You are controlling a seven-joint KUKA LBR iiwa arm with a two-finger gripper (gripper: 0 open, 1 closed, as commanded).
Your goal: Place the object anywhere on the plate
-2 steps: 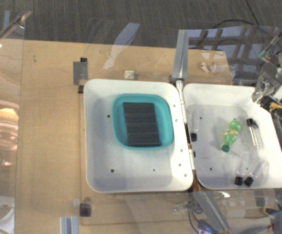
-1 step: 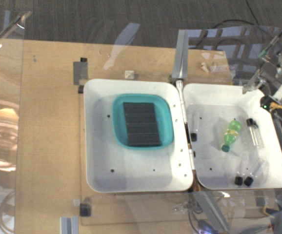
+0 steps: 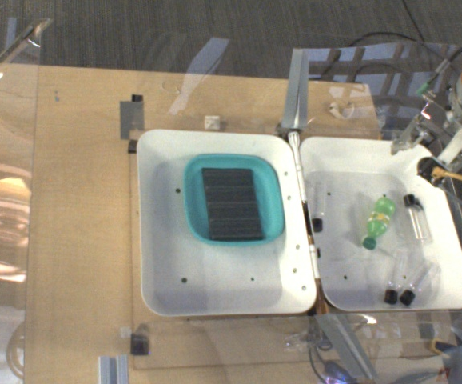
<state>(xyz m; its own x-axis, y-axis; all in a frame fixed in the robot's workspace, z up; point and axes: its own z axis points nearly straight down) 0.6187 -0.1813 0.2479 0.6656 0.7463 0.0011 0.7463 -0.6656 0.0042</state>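
We see the teal plate [image 3: 234,198] sitting in the left bin [image 3: 159,286], with a dark ribbed mat lying across its middle. The right bin [image 3: 455,294] holds the loose things: a small green bottle [image 3: 378,221] near the centre, and clear tubes with black caps [image 3: 413,216] to its right and at the near edge. The gripper [image 3: 439,146] sits at the far right corner of that bin, above the rim and well apart from the bottle; we cannot tell its state from here.

We judge the task not yet begun, with the bottle as the likely object. To do the pick well, we would come straight down over the bottle's body, grip across its narrow width, and avoid the tubes beside it. Then lift clear of the wall between the bins before crossing to the plate.
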